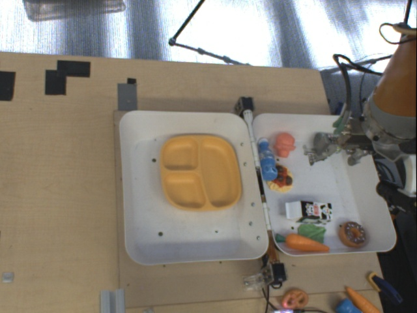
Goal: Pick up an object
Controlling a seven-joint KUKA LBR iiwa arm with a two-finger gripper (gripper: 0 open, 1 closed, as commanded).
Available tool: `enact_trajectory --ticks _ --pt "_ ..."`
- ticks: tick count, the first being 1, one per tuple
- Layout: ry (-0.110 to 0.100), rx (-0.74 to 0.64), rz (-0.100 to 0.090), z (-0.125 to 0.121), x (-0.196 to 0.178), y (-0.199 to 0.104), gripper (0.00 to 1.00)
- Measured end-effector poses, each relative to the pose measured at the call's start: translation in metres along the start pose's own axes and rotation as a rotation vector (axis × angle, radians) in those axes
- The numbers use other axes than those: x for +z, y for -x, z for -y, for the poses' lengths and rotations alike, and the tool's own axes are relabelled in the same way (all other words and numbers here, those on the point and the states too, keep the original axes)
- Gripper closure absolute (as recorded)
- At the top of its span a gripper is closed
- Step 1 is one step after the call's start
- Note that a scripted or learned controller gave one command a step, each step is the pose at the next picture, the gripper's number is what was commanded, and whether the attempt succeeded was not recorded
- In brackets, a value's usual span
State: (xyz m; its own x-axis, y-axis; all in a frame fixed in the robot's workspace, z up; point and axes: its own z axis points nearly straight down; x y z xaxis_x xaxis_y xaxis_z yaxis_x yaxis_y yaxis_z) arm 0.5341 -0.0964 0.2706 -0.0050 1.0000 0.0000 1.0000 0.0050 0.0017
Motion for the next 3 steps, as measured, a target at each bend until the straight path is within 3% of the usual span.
enact_trajectory --ticks 1,2,3 --pt "0.002 -0.323 0.002 -0.057 0.021 0.069 0.0" --pt "0.001 -0.525 0.0 -0.089 0.107 0.067 0.0" --pt "-0.014 -0.657 -0.005 -0.131 0.186 0.091 0.0"
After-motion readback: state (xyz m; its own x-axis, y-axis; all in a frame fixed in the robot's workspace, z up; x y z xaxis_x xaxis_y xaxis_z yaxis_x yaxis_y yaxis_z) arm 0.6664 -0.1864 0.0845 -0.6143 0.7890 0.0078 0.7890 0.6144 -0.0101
